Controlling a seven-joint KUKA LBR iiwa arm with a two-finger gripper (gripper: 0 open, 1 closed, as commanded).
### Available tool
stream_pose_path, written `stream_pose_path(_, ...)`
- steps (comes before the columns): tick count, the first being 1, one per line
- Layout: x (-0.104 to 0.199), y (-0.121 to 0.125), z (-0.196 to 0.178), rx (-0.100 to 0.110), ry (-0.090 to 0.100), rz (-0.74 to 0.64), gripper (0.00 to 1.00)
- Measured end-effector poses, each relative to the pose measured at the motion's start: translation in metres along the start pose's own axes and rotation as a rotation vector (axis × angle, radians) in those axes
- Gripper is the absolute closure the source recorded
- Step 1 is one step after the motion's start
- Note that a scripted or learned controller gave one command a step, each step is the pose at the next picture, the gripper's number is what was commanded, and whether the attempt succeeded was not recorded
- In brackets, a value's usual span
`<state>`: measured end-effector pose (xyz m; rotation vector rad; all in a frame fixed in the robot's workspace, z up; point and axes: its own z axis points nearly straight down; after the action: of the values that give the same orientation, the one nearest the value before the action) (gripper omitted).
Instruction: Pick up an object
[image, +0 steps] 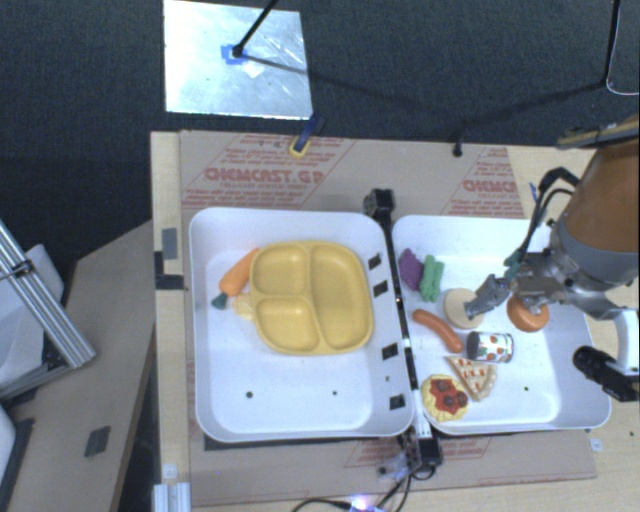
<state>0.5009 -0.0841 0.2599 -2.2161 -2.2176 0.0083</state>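
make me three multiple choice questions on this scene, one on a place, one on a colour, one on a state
1. Where does the carrot lie?
A. in the left bin, against the plate
B. in the right bin
C. on the floor

2. What colour is the divided plate?
A. blue
B. yellow
C. red

3. How do the plate's compartments stand?
A. heaped with food
B. bare
C. covered by a lid

Answers: A, the carrot sits at the plate's left edge in the left bin; B, the plate is plainly yellow; B, its three compartments show only their own surface.
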Motion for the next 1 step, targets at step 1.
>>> stream_pose_path(1, 0.0003, 0.0007, -0.0041, -0.008, 0.0, -0.002, 0.0)
